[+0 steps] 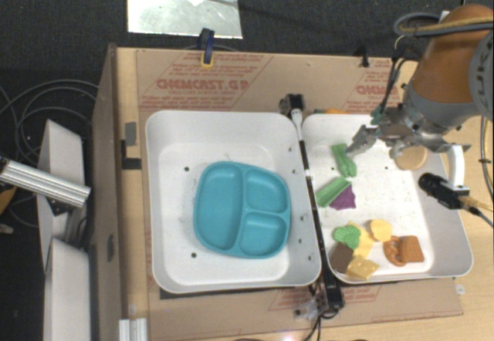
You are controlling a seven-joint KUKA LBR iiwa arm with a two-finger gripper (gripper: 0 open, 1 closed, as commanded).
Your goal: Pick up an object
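Your gripper (372, 133) hangs over the far part of the right bin (455, 243), and you cannot tell how its fingers stand, nor see anything between them. Just beside it lie two green pieces (340, 173) and a purple one (343, 197), close to the divider, while a cluster of a green, two yellow, a brown and an orange piece (377, 244) sits at the near edge of the same bin, well apart from the gripper. In the left bin (170, 177) you have a blue tray (241, 208) with three compartments, lying flat near the middle.
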